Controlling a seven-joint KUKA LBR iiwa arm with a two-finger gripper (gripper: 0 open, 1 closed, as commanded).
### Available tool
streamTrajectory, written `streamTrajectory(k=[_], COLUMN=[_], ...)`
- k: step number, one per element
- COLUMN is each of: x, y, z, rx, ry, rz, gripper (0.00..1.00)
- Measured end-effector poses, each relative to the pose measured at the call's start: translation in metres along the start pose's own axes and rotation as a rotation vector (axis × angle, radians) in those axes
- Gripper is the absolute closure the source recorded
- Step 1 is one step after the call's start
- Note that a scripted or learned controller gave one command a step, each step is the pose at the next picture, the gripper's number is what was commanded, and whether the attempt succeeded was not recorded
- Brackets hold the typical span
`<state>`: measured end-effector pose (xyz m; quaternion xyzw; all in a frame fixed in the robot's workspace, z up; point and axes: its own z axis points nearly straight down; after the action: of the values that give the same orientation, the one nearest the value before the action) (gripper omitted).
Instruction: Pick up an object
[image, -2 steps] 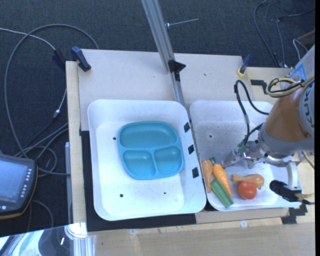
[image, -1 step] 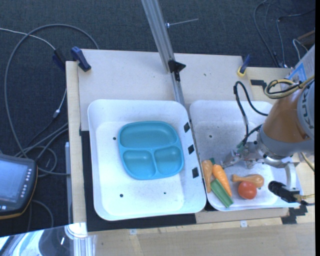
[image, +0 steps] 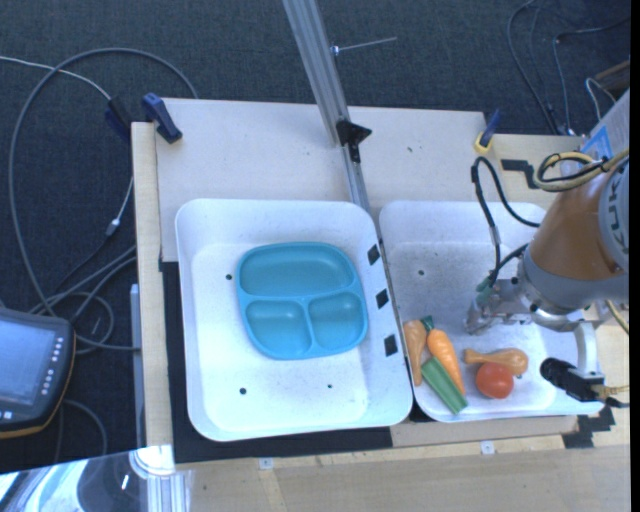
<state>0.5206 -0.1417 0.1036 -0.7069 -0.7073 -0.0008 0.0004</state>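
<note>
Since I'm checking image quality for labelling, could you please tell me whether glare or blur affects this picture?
Camera view: even, bluish lighting; the white bins are bright but not blown out; the blue plate and toy vegetables are sharp; the end effector looks slightly soft, with faint shadow beneath.

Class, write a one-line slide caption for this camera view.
Grey arm's gripper hovers in the right white bin above toy vegetables; blue divided plate sits in the left white bin.

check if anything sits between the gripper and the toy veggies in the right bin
Nothing visible does. The gripper hangs over bare bin floor, with the carrot, tomato and the other pieces just below it in the view.
</note>
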Motion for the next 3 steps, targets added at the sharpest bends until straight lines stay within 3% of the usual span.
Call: streamTrajectory(k=[3], x=[-0.001], y=[0.003], z=[-0.153], rx=[-0.006], ry=[-0.003], rz=[-0.001], gripper=[1.0])
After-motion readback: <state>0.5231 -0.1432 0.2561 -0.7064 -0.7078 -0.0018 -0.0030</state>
